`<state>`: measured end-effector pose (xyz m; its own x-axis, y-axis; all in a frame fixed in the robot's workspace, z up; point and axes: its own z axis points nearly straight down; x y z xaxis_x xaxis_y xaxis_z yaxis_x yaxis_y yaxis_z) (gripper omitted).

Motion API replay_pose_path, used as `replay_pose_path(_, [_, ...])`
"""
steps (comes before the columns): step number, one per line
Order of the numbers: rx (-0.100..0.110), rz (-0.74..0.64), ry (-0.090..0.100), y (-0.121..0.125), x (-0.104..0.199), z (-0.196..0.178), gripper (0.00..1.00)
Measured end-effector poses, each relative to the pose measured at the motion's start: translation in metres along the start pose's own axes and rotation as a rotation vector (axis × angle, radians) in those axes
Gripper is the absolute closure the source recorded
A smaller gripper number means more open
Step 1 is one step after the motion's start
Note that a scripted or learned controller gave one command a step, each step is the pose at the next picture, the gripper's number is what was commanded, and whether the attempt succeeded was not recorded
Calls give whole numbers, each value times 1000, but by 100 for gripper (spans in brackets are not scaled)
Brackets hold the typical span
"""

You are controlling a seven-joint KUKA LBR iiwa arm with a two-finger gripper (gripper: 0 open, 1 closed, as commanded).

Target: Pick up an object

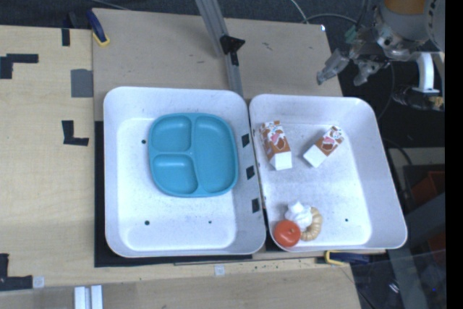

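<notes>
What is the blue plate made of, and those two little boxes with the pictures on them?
The blue plate looks like smooth moulded plastic: one even colour, rounded edges, three dividers formed into it. The two little boxes look like printed cardboard cartons, or toy copies; sharp folded edges and flat white sides suggest card, but the view leaves that open.

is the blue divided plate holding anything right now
Empty. The blue divided plate in the left bin shows bare blue in all three compartments.

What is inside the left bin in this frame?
The left bin holds a blue divided plate, its three compartments bare. Whatever bin floor lies beneath the plate is covered.
</notes>
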<state>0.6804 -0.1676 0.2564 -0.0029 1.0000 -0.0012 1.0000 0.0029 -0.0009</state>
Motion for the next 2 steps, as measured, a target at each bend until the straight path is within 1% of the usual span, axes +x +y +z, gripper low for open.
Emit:
replay_pose_path(1, [0, 0, 0, 0, 0, 0, 0])
replay_pose_path(2, [4, 0, 1, -3, 4, 44, 0])
